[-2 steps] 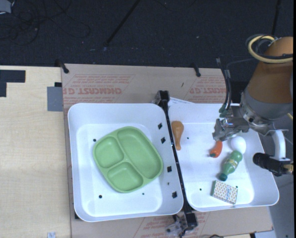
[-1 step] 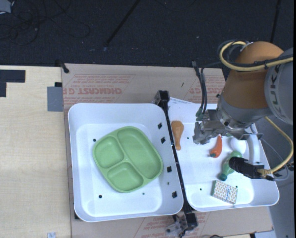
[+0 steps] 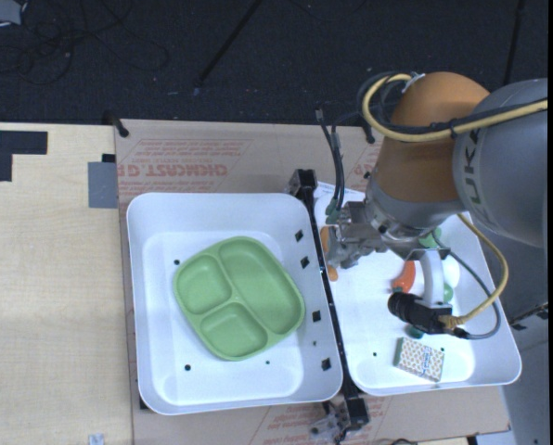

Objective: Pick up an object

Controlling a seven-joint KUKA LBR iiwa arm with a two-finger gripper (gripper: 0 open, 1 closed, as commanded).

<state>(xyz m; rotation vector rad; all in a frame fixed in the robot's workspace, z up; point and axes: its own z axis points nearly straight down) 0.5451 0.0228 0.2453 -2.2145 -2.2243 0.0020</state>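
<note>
A cardboard-covered bench [image 3: 212,160] is seen under two white bins. The left bin [image 3: 151,248] holds a green divided plate [image 3: 237,297], judged light, stiff and slick, best taken at its rim. Over the right bin [image 3: 499,360], the gripper [image 3: 346,244] is lowered near the inner wall; its state cannot be told. A small patterned packet [image 3: 419,360] lies near the front.

We take this for a robotics lab: a grey-and-orange industrial arm [image 3: 443,146] with looped cables, two white bins [image 3: 156,248] on a cardboard-covered bench [image 3: 45,276], dark carpet behind.
</note>
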